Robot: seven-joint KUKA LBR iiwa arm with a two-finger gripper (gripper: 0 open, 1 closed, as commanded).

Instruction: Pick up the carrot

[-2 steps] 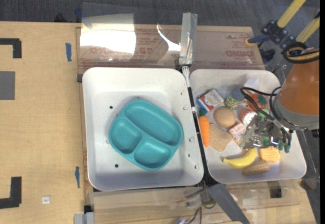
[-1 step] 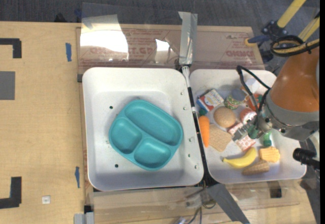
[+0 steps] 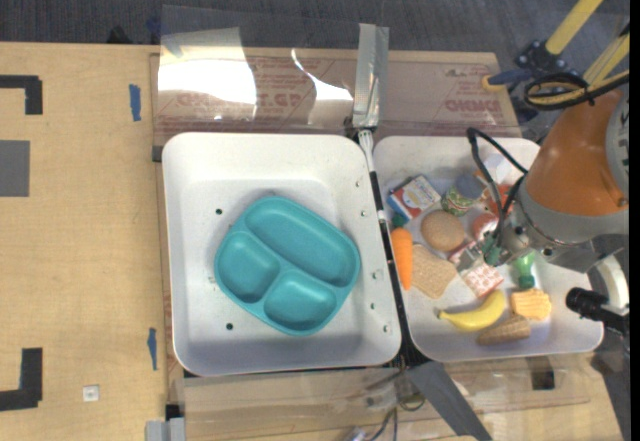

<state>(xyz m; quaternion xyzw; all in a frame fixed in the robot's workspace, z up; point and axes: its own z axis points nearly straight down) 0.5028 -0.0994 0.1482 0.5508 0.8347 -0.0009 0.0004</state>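
The arm's bulk covers most of the hand (image 3: pixel 503 247), so whether it is wide or narrow cannot be told. The carrot (image 3: pixel 402 259), smooth orange, lies lengthwise against the right bin's (image 3: pixel 575 334) left wall, beside a cracker (image 3: pixel 432 274).

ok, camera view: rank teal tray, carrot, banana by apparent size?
1. teal tray, clearly largest.
2. banana and carrot: look about alike; I would not rank them.

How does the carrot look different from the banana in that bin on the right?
The carrot is orange and straight; the banana is yellow and curved. The carrot lies along the bin's left wall, pointing up and down the view, while the banana lies crosswise nearer the front edge. Both lie flat among the toy foods, apart from the arm.
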